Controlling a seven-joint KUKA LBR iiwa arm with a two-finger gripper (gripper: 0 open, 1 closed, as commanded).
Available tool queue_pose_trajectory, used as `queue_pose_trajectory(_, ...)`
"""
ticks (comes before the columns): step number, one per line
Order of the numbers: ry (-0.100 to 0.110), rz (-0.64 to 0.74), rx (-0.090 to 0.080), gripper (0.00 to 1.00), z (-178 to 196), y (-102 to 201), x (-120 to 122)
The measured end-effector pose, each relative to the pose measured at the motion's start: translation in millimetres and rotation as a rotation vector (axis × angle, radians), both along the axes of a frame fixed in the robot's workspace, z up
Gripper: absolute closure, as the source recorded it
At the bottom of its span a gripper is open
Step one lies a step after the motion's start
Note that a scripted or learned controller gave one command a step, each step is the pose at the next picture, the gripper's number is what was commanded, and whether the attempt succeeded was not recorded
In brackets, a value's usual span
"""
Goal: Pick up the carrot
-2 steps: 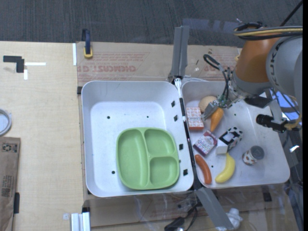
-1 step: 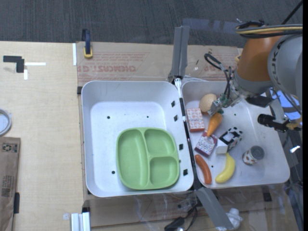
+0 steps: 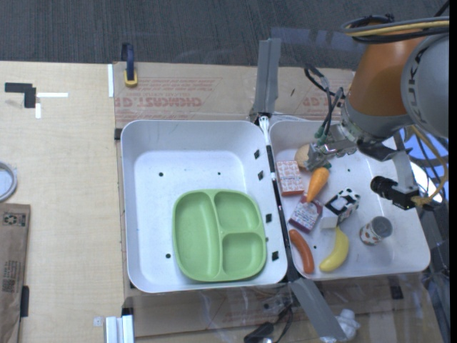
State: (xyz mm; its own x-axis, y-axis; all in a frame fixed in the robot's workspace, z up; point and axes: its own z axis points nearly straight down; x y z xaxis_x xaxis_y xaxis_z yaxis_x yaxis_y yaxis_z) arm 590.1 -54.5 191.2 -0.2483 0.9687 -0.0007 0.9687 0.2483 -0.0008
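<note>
The carrot is lying in the right bin, so the pick is not done yet; closing on it and lifting are what is left, by my judgement. The pincer is hovering just above the carrot's upper end, beside a pale round item. How wide it is standing I cannot tell, nor whether it is touching the carrot. Below it are lying a sausage and a banana.
</note>
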Motion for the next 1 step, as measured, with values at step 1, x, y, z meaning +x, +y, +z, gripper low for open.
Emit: queue_pose_trajectory(1, 0.000, -0.262, -0.002, 1.00, -0.5, -15.3, 68.6)
